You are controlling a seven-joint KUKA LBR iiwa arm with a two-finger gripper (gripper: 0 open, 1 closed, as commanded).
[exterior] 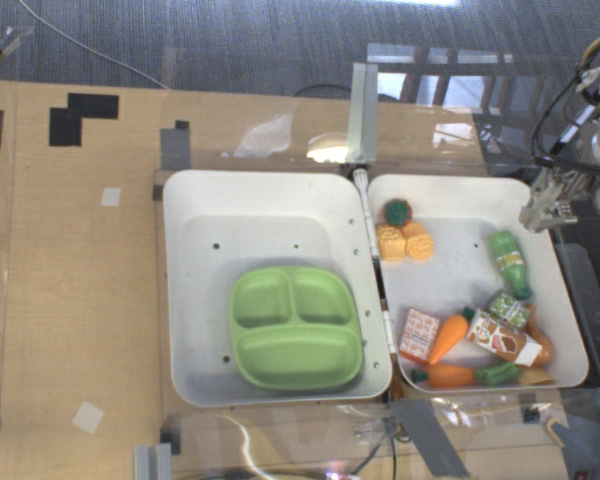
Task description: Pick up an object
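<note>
One green tray (296,326), two white bins (195,228).

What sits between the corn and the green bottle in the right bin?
Nothing: in the camera view, bare white bin floor separates the corn from the green bottle.

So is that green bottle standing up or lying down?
Lying down: the green bottle rests on its side in the right bin.
</note>
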